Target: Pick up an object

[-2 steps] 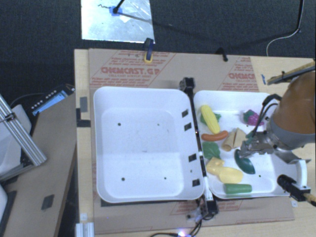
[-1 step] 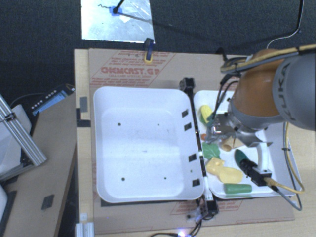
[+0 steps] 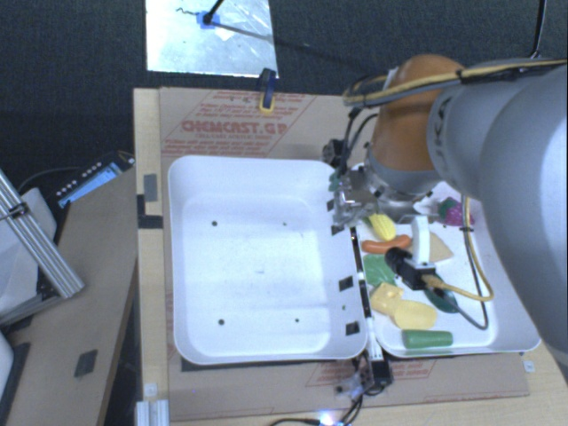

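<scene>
Jaws hidden under the wrist housing, open or closed cannot be told, the gripper (image 3: 352, 204) sits low at the far left corner of the right bin (image 3: 486, 323), hard against the divider it shares with the left bin (image 3: 183, 264). Nothing can be seen held. The grey arm (image 3: 501, 122), its orange band (image 3: 410, 118) turned to the camera, sweeps in from the right and covers much of the right bin's far side. The objects to be picked lie clustered along that bin's left half: a yellow corn-shaped piece (image 3: 382, 227) just beside the gripper, an orange-red piece (image 3: 389, 246) touching it on the near side, a light green piece (image 3: 380, 270) below that, a pale yellow lump (image 3: 405, 310) nearer the camera, and a green cylinder (image 3: 428, 336) lying flat close to the near wall. A cream wedge (image 3: 433, 248) rests toward the bin's middle, and a magenta piece (image 3: 453, 211) shows at the arm's edge. The left bin's white floor carries a few small dark dots. Both bins rest on a cardboard sheet (image 3: 232, 124) printed with red lettering, a yellow clamp (image 3: 266, 94) at its far edge, and a shiny foil panel (image 3: 206, 27) lies beyond on the dark floor.
</scene>
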{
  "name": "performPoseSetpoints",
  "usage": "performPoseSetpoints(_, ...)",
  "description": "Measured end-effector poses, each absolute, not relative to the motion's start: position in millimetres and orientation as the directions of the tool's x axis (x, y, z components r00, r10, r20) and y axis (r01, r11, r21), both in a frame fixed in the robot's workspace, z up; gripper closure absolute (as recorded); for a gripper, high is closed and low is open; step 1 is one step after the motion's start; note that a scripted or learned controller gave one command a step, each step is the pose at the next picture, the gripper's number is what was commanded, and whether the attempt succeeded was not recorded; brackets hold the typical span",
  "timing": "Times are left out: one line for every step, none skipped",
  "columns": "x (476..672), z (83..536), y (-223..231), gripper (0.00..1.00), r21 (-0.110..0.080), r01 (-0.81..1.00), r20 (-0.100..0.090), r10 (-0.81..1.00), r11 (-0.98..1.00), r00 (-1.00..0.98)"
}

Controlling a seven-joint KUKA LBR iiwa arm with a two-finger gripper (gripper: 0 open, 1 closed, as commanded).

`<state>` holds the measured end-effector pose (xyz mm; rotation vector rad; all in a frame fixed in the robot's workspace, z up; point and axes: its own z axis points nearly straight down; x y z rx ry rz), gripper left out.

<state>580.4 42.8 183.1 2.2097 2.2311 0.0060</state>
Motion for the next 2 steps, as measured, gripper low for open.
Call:
performPoseSetpoints(604.9,185,77,1.00,0.004,1.000,0.002,1.000,0.008,-0.008)
performPoseSetpoints(587.1,289,104,1.00,0.011,1.000,0.004,1.000,0.008,-0.008)
